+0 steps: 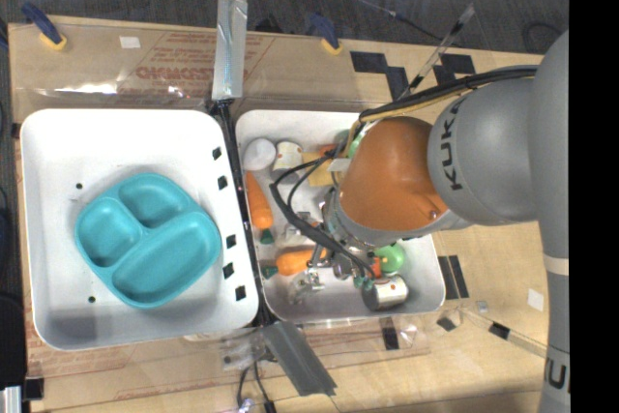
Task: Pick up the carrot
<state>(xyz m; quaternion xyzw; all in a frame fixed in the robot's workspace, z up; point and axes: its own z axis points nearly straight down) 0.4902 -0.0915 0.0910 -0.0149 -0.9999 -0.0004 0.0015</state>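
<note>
Looking down, I see the carrot [258, 203] lying along the right bin's [290, 307] nine o'clock wall, the arm's [484, 155] pincer [324, 271] hanging low at its five o'clock beside an orange piece [293, 261], and I cannot tell the pincer's state

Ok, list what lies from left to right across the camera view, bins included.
Left bin → teal divided plate → carrot by the right bin's left wall → orange band of the arm → grey arm link.
</note>
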